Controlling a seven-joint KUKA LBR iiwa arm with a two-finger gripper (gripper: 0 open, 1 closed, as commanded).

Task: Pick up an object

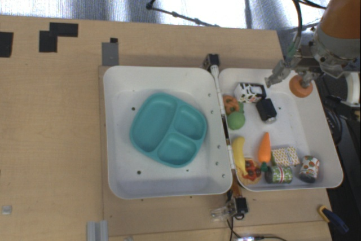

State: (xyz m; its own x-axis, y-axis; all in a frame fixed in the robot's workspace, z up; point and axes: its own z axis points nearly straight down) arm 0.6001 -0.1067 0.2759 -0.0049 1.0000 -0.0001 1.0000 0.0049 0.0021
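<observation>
The right bin point(316, 121) holds several small objects. Among them are a black-and-white cow-patterned toy point(250, 91), a black block point(266, 109), a carrot point(264, 148), a banana point(239, 155) and a green ball point(236, 120). My gripper point(290, 79) hangs over the far right corner of this bin. It is open, with one finger point(276, 75) pointing toward the cow toy. The other finger sits over an orange round object point(301, 87). I see nothing held between them.
The left bin point(118, 121) holds a teal divided plate point(169, 128). A patterned cube point(285, 156), a green can point(278, 174) and a spotted can point(309, 168) lie along the right bin's near edge. An orange toy point(230, 103) sits by the divider between the bins.
</observation>
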